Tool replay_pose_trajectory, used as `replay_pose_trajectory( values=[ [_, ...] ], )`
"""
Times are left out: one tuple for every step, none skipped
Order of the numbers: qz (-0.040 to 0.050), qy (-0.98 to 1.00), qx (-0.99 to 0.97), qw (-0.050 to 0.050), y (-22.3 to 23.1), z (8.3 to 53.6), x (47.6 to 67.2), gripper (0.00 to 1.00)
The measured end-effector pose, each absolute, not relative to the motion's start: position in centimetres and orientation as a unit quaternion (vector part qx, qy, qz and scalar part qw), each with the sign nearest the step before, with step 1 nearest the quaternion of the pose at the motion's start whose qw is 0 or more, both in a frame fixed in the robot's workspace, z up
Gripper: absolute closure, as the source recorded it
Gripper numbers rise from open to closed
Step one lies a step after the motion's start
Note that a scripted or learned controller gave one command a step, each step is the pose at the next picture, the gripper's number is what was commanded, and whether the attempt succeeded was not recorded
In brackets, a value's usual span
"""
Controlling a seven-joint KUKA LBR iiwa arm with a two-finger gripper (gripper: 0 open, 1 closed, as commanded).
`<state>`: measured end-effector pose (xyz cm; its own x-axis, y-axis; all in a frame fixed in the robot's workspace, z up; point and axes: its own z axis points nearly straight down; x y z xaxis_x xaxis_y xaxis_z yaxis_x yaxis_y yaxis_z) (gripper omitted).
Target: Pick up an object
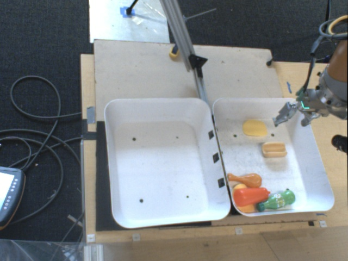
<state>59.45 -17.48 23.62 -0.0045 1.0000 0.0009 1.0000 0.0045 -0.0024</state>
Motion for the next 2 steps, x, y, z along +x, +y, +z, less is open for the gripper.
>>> replay_pose_trajectory(
  values=[
    [-0.0004, -0.709, -0.705, -0.001, -17.5, 23.8, 59.5, 0.0],
    [0.001, -0.707, -0.707, 0.002, -17.3, 17.7, 59.0, 0.0]
  ],
)
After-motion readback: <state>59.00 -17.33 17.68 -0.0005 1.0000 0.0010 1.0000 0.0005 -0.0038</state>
